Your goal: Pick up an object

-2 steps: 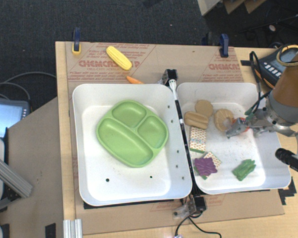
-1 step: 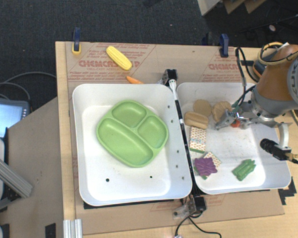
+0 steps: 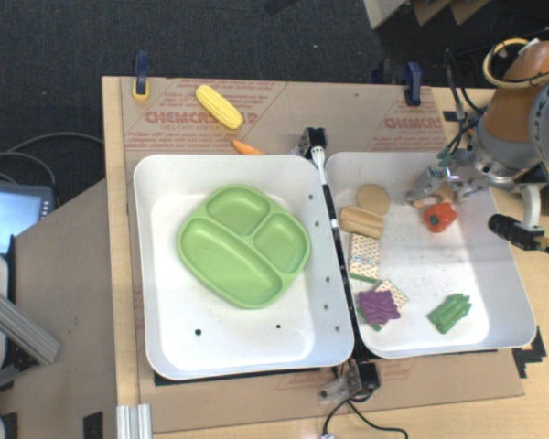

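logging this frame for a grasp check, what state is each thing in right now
Green three-compartment plastic plate: lying flat in the left white bin.
Red toy tomato: resting on the floor of the right white bin, just below the gripper.
Yellow toy corn cob: lying on the cardboard outside the bins.
Green toy vegetable: lying in the right bin.
Purple toy grapes: lying in the right bin.
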`<state>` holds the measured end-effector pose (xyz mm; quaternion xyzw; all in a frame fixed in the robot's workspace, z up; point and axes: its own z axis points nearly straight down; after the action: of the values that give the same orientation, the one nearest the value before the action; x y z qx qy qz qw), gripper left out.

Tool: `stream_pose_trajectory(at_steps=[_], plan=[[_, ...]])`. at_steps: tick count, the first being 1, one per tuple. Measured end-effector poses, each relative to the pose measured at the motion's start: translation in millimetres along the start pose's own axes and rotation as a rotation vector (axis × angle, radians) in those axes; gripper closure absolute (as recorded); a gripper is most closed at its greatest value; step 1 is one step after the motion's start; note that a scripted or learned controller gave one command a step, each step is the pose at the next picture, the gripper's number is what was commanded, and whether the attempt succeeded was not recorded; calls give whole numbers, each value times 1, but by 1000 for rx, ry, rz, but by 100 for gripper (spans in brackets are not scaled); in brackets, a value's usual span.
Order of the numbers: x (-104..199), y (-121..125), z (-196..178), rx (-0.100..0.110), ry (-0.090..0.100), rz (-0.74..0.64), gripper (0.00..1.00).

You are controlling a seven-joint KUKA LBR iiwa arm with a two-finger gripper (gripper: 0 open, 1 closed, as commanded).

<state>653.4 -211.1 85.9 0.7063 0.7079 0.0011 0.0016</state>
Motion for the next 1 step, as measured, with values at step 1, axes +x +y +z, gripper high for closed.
stream_pose_trajectory(at_steps=[1], plan=[[8, -34, 1, 8, 2, 4, 0]])
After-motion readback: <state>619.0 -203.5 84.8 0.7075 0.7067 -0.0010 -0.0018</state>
